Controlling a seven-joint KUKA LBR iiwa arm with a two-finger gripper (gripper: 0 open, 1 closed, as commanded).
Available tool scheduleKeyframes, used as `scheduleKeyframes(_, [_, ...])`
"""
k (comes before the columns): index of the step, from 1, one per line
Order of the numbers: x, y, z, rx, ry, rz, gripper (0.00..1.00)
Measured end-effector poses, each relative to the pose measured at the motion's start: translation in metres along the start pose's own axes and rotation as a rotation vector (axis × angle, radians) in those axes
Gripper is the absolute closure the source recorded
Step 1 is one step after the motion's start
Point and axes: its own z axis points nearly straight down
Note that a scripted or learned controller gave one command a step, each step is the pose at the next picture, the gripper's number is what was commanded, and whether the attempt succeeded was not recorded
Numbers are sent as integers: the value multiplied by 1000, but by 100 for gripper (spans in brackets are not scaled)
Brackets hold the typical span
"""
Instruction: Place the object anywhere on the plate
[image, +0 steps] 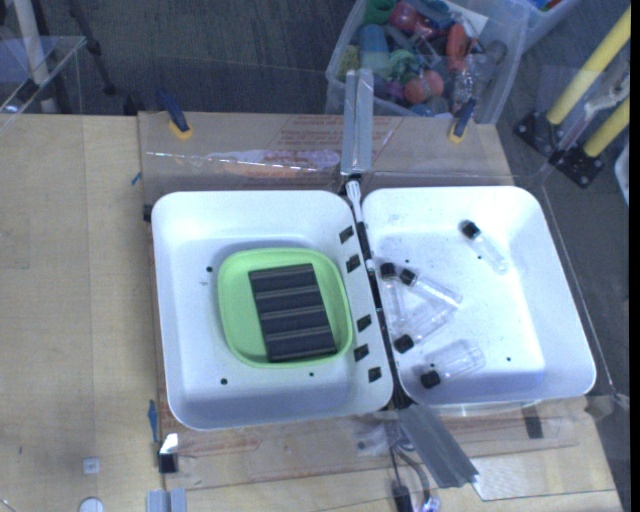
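Camera view, from left: on the desk, the left bin holds a green plate at frame centre-left, with a dark ribbed block lying on it. Right of the divider, the right bin holds several clear vials with black caps, scattered and well apart from the plate.
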Motion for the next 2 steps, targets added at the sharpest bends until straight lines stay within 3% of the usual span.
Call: scheduleKeyframes(2, [-1, 0, 0, -1, -1, 34, 0])
